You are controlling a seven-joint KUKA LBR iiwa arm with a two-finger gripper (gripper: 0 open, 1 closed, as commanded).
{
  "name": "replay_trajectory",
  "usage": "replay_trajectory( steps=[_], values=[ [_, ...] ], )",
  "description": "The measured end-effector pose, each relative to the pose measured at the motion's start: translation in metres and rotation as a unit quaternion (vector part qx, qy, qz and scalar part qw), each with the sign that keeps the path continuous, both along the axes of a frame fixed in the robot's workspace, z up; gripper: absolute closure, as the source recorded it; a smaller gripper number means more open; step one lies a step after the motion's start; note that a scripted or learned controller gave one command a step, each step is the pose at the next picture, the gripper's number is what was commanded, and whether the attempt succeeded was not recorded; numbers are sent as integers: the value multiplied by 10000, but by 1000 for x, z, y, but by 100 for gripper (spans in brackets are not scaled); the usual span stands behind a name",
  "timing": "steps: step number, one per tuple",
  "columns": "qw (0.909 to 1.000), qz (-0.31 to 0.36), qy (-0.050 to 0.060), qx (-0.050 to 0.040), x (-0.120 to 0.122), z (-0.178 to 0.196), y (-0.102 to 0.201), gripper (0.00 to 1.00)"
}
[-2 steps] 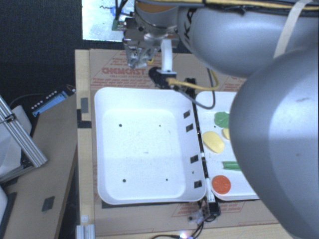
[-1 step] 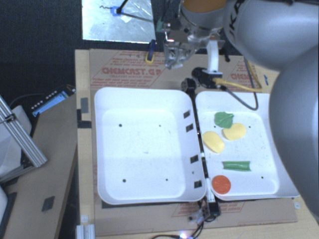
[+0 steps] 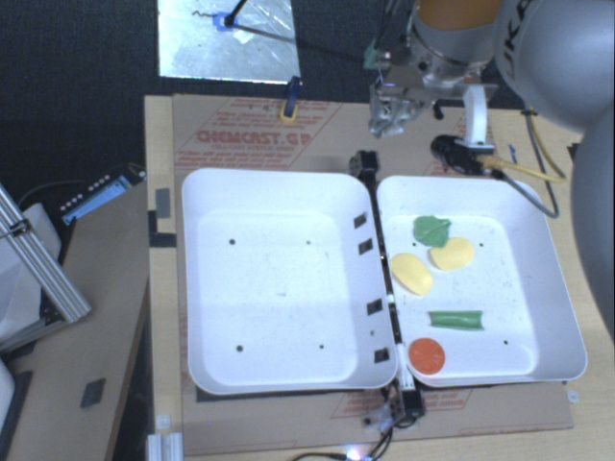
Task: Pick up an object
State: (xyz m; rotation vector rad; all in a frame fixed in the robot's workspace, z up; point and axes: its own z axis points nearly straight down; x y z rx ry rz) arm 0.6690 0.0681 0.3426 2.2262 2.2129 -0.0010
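In the right bin (image 3: 538, 257) lie a green leaf-shaped piece (image 3: 431, 229), two yellow oval pieces (image 3: 453, 254) (image 3: 411, 274), a green bar (image 3: 455, 321) and a red-orange disc (image 3: 427, 355). My gripper (image 3: 391, 115) hangs high above the bench behind the bins' far edge, near the gap between them, well apart from all the pieces. Nothing shows between its fingers.
The left bin (image 3: 279, 277) sits beside the right one, joined by a black clip strip (image 3: 377, 257). A cardboard sheet (image 3: 250, 133) lies under both. A shiny metal plate (image 3: 226, 27) is at the back left, and cables (image 3: 500, 166) run behind the right bin.
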Motion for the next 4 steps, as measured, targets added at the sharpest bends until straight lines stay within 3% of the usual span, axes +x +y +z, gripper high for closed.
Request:
replay_trajectory(
  steps=[1, 2, 3, 4],
  values=[
    [10000, 59, -7, 18, 0, -4, 53, 100],
    [9999, 98, -18, 37, -1, 7, 170, 100],
    [10000, 3, -11, 5, 0, 29, 82, 100],
    [10000, 10, 3, 2, 0, 13, 23, 100]
  ],
)
